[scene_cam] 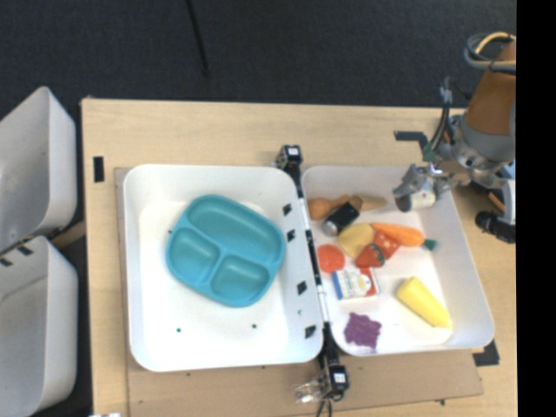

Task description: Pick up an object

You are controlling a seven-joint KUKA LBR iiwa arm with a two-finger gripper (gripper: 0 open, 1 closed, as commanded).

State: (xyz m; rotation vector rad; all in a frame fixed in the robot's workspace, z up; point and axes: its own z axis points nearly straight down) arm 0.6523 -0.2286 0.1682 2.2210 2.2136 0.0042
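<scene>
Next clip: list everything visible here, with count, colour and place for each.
Bins: 2, white, side by side on bench.
Divided plate: 1, teal, left bin.
Carrot: 1, orange, right bin.
Corn cob: 1, yellow, right bin, near side.
Grape bunch: 1, purple, right bin, near edge.
Small carton: 1, white with red and blue, right bin.
Orange round piece: 1, right bin, by divider.
Arm: 1, grey and orange, right.
Pincer: 1, over right bin's far corner.

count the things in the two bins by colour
Blue: 1, the divided plastic plate
Orange: 2, carrot, round piece
Yellow: 2, corn-like block, pale lump
Red: 1, strawberry-like piece
Purple: 1, grape bunch
Brown: 1, bottle
White: 1, printed carton
Total: 9
</scene>
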